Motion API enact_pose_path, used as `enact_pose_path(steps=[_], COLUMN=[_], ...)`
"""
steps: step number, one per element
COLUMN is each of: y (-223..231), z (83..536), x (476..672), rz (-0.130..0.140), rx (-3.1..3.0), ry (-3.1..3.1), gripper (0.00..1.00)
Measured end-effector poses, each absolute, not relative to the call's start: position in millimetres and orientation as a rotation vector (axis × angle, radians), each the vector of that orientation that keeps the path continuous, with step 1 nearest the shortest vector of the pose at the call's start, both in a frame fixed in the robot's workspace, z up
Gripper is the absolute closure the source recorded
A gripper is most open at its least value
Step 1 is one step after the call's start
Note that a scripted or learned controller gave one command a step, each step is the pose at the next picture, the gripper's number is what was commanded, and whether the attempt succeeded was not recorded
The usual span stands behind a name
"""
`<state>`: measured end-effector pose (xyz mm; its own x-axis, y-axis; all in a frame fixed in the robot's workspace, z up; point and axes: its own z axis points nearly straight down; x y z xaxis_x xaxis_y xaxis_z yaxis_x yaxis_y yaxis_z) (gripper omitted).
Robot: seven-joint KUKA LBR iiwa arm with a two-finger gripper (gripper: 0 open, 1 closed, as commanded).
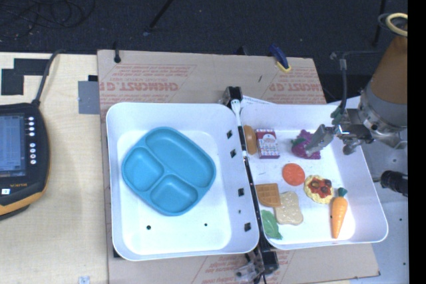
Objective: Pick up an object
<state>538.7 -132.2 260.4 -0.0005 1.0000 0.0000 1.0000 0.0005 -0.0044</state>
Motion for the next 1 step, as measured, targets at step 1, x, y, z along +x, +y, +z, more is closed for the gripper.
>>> enact_pose_path(steps=[1], y=[-178.9], z=[178.2], x=[602.0], rz=[0.008], rx=[-2.217], ry=[-2.218], gripper=[0.00])
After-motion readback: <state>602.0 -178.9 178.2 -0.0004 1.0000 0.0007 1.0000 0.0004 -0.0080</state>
